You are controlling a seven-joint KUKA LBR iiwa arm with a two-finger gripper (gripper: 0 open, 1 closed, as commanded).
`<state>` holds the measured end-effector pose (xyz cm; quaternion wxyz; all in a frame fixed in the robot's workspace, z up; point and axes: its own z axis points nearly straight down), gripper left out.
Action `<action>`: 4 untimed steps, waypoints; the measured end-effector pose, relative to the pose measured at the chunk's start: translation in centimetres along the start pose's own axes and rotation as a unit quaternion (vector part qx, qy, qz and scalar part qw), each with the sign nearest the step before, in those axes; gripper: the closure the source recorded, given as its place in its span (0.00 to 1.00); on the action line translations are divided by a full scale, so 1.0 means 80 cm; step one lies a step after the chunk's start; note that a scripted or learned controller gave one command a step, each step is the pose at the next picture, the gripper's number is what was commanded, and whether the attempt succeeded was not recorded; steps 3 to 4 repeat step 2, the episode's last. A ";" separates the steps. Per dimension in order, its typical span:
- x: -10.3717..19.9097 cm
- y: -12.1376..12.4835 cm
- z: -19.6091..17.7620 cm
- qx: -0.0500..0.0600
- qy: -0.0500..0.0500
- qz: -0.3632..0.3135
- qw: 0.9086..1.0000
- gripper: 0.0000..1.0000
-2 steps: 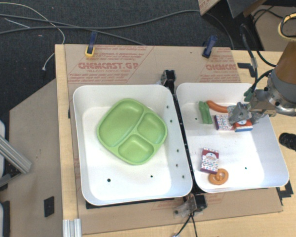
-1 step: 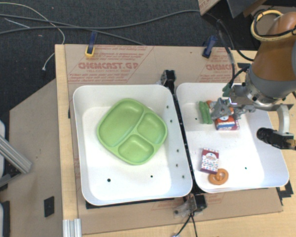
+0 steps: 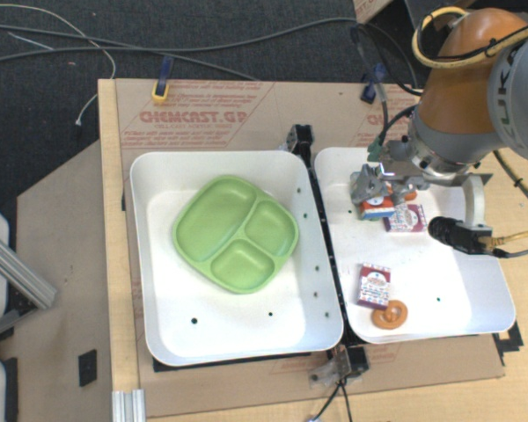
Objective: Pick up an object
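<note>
The gripper [image 3: 376, 189] is lowered into the right bin [image 3: 475, 310], directly over a red, white and blue packet [image 3: 380, 209]; how its jaws stand cannot be told. Touching that packet's right side, a maroon packet [image 3: 407, 220] is seen. Nearer the bin's front edge, a maroon box [image 3: 374, 287] and an orange ring [image 3: 390, 315] are found. A green divided plate [image 3: 236, 233] is held in the left bin [image 3: 158, 323].

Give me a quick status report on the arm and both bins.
Pincer low in right bin, over small packets. Grasp unconfirmed. Card packet and orange ring lie nearer. Green divided plate in left bin.
</note>
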<state>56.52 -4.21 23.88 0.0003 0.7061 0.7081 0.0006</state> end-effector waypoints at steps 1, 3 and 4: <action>0.055 0.024 0.014 0.000 0.000 -0.001 1.000 1.00; 0.109 0.050 0.025 0.000 0.000 0.000 1.000 1.00; 0.109 0.050 0.025 0.000 0.000 0.000 1.000 1.00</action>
